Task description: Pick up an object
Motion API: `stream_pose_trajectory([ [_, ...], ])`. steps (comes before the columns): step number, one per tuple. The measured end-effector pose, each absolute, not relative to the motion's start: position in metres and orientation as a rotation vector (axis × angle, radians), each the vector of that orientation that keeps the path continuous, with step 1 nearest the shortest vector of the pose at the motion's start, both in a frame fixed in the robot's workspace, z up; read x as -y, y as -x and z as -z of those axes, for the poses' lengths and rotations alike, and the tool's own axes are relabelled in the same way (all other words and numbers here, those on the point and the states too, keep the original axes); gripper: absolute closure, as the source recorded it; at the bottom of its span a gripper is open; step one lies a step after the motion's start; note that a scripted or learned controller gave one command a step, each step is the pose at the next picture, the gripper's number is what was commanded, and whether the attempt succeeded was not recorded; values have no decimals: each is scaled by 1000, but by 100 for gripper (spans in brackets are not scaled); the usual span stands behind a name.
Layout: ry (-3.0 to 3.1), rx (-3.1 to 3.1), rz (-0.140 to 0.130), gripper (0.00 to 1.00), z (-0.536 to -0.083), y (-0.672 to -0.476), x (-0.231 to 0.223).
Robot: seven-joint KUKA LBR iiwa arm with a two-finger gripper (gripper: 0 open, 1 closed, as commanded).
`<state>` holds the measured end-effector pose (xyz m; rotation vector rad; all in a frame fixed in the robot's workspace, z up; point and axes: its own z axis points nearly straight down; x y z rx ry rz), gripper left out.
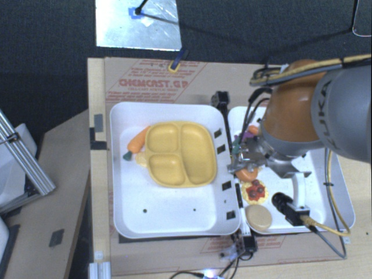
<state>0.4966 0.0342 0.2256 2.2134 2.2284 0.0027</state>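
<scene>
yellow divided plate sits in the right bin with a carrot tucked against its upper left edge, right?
Not quite. The camera view shows the yellow divided plate in the left bin, not the right one. The rest holds: the carrot lies against its upper left edge.

Carrot (138, 139) (partly) under plate (177, 154).

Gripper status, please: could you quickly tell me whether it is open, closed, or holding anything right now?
Gripper: cannot be told; it is low over the right bin, near its left wall.
</scene>
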Motion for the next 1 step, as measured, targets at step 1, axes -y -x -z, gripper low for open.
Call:
stream_pose_trajectory([
  [1,-2220,-2223,0,100,-216,-491,-30],
])
